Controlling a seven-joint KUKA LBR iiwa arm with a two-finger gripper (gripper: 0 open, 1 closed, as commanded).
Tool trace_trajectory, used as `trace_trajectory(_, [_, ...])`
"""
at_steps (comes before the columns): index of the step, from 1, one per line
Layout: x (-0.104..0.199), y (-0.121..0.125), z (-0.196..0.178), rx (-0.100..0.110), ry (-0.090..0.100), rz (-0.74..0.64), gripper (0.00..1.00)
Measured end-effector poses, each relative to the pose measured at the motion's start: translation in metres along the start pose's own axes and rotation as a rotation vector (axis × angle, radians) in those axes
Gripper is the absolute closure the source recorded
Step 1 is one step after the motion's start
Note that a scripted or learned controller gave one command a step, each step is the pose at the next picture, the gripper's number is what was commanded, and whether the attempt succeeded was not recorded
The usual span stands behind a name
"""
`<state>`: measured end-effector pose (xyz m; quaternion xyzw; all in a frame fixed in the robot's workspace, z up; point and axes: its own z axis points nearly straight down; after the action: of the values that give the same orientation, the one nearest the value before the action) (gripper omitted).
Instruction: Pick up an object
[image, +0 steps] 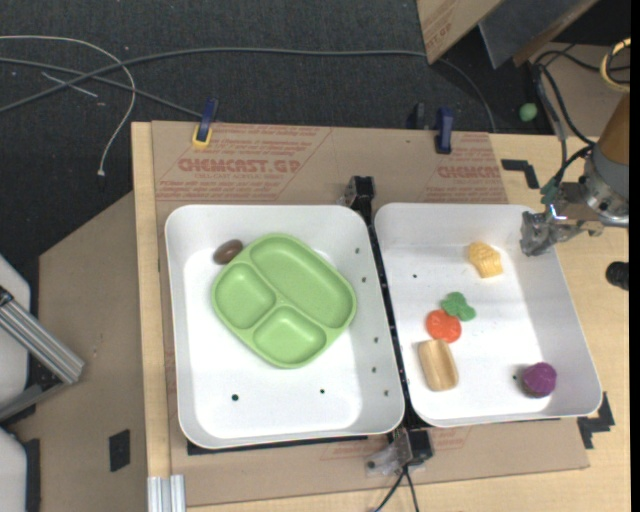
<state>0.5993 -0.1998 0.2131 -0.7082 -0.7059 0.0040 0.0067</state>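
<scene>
Purple ball (539, 378) by right bin's (500, 410) near edge | yellow block (486, 259) just left of gripper (537, 238), nearest candidate | fingers: cannot tell

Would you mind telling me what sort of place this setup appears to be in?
Probably a robotics lab: two white bins clamped to a cardboard-covered bench, toy food such as a purple piece, and loose cables on the floor.

In the right bin (560, 300): a yellow block (486, 260) near the far edge, a green piece (458, 305) touching a red-orange ball (442, 326) at the middle, a tan cylinder (437, 364) just below them toward the near edge, and a purple ball (539, 379) by the near right corner.

A brown lump (229, 251) lies near the left bin's (200, 330) far left corner, against a green divided plate (284, 299).
</scene>
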Motion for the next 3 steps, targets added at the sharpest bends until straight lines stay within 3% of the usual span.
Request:
trace_trajectory(1, [0.001,0.003,-0.009,-0.015,-0.003,-0.004,0.0])
trace_trajectory(3, [-0.003,0.01,0.11,-0.009,-0.001,-0.003,0.0])
